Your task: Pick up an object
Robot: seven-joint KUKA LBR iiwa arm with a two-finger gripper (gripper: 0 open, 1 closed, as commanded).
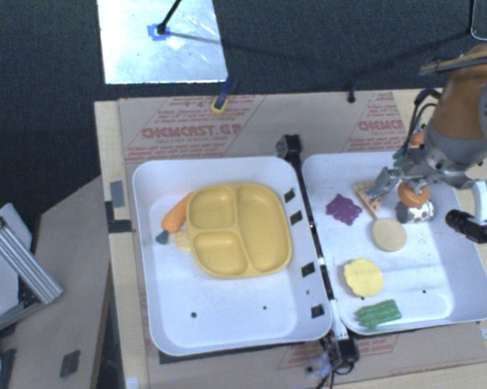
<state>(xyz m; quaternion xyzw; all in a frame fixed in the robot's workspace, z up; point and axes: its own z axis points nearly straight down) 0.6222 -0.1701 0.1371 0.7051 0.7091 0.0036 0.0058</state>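
My gripper [407, 187] hangs in the right bin [466, 298]. Just beside me sits a round disc [389, 234], with 3 more pieces left and nearer. Far left, the divided tray [234, 229] lies in the left bin [165, 321].

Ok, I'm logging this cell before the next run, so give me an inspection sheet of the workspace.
Surface: bench with a left bin and a right bin, side by side.
Job's things: right bin holds a purple piece, tan disc, yellow piece, green piece and an orange-and-white item beneath the gripper.
Clutter: left bin holds a yellow tray with a carrot at its left edge.
Grippers: gripper low over the right bin's far side; nothing visibly held.
Cables: black cable across the dark floor behind the bench; wires at the near edge.
Surroundings: shiny sheet behind the bench; metal frame at left.
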